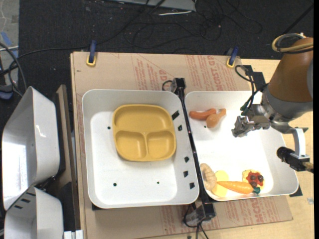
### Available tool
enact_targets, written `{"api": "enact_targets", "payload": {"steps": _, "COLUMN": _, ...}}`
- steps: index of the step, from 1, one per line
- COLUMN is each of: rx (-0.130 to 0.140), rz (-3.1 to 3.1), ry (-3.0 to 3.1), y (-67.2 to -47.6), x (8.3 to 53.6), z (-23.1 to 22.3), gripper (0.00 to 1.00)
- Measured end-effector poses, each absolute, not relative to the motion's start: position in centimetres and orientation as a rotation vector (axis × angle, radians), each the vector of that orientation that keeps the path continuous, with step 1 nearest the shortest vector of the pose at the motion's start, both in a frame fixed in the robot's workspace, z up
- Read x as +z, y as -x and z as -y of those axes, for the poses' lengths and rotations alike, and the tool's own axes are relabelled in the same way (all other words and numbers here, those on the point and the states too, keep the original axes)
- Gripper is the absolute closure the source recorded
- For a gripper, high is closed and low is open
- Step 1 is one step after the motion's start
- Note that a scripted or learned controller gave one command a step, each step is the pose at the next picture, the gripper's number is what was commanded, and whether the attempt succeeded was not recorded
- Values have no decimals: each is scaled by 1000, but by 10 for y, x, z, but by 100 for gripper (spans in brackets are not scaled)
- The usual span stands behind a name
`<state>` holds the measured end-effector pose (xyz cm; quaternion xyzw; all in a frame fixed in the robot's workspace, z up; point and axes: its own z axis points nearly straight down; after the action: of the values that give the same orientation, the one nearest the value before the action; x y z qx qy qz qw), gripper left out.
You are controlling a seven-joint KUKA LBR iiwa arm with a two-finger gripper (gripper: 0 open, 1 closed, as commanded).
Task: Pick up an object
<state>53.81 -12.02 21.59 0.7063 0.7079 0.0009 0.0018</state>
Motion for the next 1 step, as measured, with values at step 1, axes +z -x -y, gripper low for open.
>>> {"api": "enact_targets", "payload": {"steps": 1, "rx": 5, "rz": -2230, "ry": -2212, "y": -544, "x": 229, "z": 67, "gripper": 100}}
